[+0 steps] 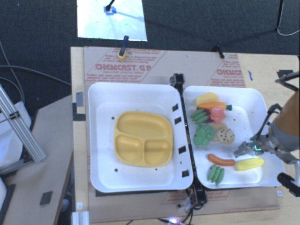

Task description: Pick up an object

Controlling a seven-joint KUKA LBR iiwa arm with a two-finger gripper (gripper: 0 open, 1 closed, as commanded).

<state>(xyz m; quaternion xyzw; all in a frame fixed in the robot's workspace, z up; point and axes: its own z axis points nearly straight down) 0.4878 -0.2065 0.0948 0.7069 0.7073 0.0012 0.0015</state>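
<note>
The pincer (pixel 244 149) hangs low in the right bin (pixel 253 97), just above the yellow corn (pixel 249 163) and near the sausage (pixel 221 161). I cannot tell how it is set. The step looks like the approach to a grasp. Next it must settle over one toy, probably the corn, and descend squarely. The left bin (pixel 101 125) holds a yellow tray (pixel 142 138).

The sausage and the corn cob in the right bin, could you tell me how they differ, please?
The sausage is orange-red and slim; the corn cob is yellow and thicker. The sausage lies nearer the bin's middle, left of the gripper; the corn cob lies just below the gripper. Both lie flat, almost end to end, in the right bin.
</note>
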